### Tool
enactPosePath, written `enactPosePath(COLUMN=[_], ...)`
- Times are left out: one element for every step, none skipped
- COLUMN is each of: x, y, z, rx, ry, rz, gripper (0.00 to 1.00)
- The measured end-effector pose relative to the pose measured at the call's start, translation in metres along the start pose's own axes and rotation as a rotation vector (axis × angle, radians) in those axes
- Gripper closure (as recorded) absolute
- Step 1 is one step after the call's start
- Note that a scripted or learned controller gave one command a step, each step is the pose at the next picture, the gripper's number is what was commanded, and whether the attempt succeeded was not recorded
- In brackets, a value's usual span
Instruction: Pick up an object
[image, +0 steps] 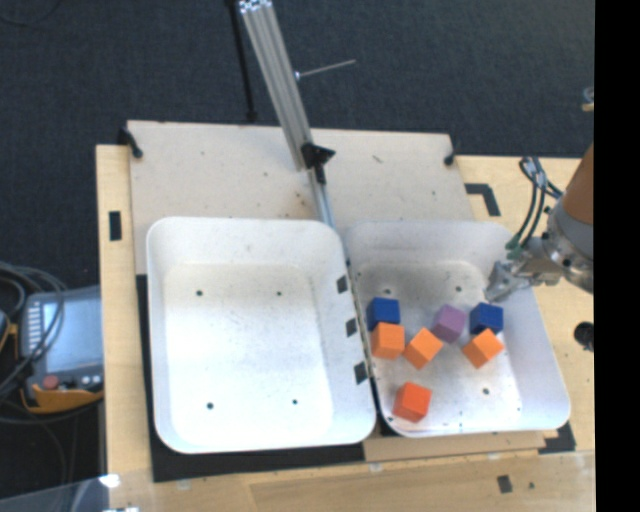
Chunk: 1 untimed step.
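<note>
The gripper (497, 288) is hanging over the right bin (545, 395) on the desk (115, 300), nothing between its fingers, its tip just above a blue cube (487, 317), while 6 cubes are lying below: 2 blue, 1 purple cube (451, 323) and 3 orange.

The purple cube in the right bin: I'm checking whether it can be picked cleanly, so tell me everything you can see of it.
The purple cube is a small, matte, foam-like block of pale violet, turned slightly askew, resting on the floor of the right bin. It sits mid-cluster: an orange cube meets its lower-left corner, a blue cube lies close on its right, and another orange cube at its lower right. The hand hovers up and right of it, near the blue cube.
</note>
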<state>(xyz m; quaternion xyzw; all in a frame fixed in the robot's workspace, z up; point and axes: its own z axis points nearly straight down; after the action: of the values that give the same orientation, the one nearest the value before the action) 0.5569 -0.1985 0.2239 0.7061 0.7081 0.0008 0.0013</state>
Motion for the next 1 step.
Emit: enactPosePath(x=[0.0537], y=[0.0146], z=[0.0073], rx=[0.002], ry=[0.002], rz=[-0.005], gripper=[1.00])
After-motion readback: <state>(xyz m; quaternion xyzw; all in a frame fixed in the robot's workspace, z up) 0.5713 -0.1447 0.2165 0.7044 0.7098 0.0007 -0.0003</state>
